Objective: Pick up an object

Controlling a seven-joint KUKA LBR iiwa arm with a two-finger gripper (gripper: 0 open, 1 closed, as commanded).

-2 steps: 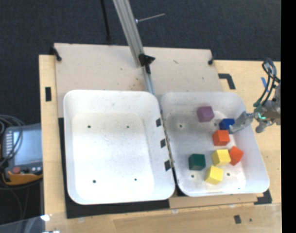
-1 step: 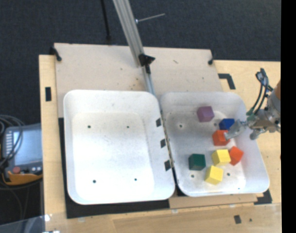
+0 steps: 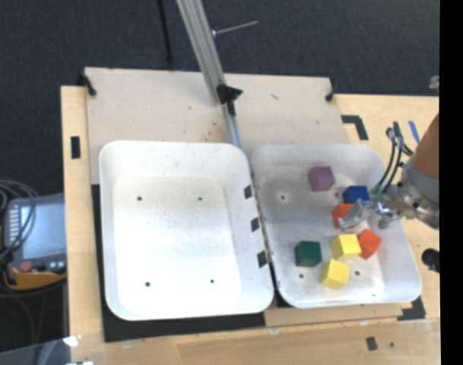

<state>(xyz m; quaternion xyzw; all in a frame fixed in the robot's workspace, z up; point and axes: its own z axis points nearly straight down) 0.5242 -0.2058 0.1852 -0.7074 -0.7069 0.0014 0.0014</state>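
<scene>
Two yellow cubes (image 3: 341,258) are seen low in the right bin (image 3: 292,175), beside a green cube (image 3: 308,252). Above them the gripper (image 3: 366,213) is lowered among the blue (image 3: 356,194) and orange blocks (image 3: 340,214) — whether anything is gripped cannot be told.

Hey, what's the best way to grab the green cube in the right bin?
Probably from straight above, jaws across two opposite flat sides of the green cube. It sits apart on the right bin floor, with open space around it; the yellow cubes lie to its right.
</scene>
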